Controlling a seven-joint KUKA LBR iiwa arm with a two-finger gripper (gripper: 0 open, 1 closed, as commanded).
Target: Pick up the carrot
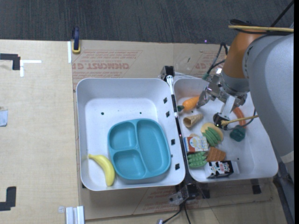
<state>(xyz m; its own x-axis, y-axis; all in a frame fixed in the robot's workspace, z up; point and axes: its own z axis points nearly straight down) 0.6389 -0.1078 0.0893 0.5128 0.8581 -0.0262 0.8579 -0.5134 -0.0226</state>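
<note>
Here we see the gripper low in the far part of the right bin, its two dark fingers spread wide apart with nothing between them. The carrot lies just left of the left finger, near the bin's far-left corner and close to the wall that divides it from the left bin.

We judge the main risk to be a miss: the jaws stand beside the carrot, not around it, so closing now would catch air or only nudge it against the wall. The ice-cream cone lies just nearer than the carrot, and a sloppy descent could pinch that instead. Crowding from the green vegetable and the other toys nearby could also block a finger.

The carrot's long axis runs roughly left to right, tilted slightly, with its thick orange end toward the gripper and what looks like its greenish top toward the dividing wall.
</note>
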